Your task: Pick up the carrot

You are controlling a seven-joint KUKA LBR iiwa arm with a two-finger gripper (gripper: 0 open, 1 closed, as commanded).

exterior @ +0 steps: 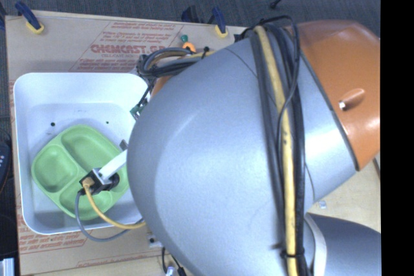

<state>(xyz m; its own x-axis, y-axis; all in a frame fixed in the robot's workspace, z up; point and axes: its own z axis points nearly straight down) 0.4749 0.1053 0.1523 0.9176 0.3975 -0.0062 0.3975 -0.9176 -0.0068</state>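
Observation:
The grey arm (220,158) with its orange band (349,87) covers most of the view, hiding the right bin and the right part of the left bin. My gripper (124,161) hangs low at the arm's left edge, over the right side of a green divided plate (65,161) in the left white bin (26,106). The arm's bulk covers its fingers.
The green plate lies at the front of the left bin; the bin's far half shows bare white floor. Cardboard with red print (123,42) lies under the bins. Blue clamps (29,16) (218,19) hold the far edge. Dark cables (162,60) loop near the arm.

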